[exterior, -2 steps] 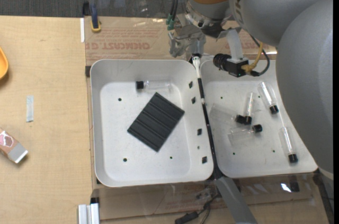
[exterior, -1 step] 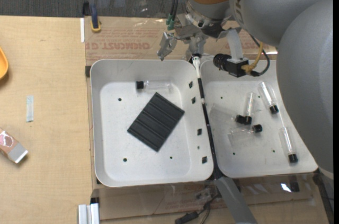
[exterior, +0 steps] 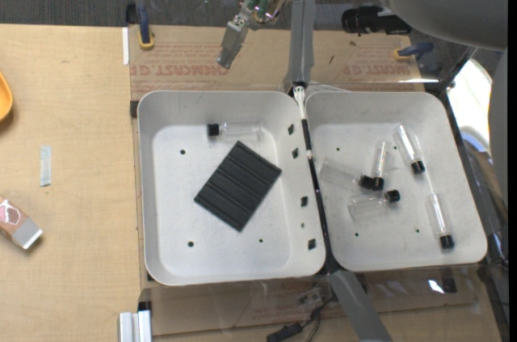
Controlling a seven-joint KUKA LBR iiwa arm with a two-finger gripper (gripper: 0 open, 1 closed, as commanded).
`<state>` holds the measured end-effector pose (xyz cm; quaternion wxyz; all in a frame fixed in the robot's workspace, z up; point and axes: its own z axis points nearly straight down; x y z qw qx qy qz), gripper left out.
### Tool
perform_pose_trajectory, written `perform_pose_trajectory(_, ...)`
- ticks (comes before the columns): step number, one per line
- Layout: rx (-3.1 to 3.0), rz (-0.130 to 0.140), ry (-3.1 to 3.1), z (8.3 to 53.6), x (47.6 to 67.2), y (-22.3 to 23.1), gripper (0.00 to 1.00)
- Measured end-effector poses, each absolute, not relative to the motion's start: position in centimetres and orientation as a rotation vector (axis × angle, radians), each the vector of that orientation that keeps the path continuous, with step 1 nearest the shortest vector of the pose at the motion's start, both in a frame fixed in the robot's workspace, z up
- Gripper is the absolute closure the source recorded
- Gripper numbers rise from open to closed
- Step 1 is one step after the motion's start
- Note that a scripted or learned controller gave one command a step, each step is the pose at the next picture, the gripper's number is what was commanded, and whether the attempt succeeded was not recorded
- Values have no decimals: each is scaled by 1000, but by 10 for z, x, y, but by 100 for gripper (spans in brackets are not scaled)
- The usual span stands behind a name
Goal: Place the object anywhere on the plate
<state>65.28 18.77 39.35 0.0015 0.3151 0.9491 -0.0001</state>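
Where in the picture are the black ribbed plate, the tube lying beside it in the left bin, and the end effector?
black ribbed plate (exterior: 238,185), camera view, middle of its ribbed face
tube (exterior: 234,129), camera view, clear body beside the black cap
end effector (exterior: 229,57), camera view, finger tips

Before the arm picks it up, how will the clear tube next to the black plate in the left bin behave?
The clear tube is a small cylinder lying on its side, so a nudge would probably roll it. It looks smooth and thin-walled, likely light and slippery. The black plate is ribbed, which may help stop rolling.

Orange object cut by left edge; tool blurred.
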Motion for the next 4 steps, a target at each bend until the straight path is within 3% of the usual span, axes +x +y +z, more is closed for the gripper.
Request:
perform_pose_trajectory(2, 93, 2, 3135, 443, 651, 226, 0)
perform_pose_trajectory(3, -750, 2, 3046, 442, 656, 228, 0)
perform_pose_trajectory(4, -1343, 3, 2836, 442, 647, 228, 0)
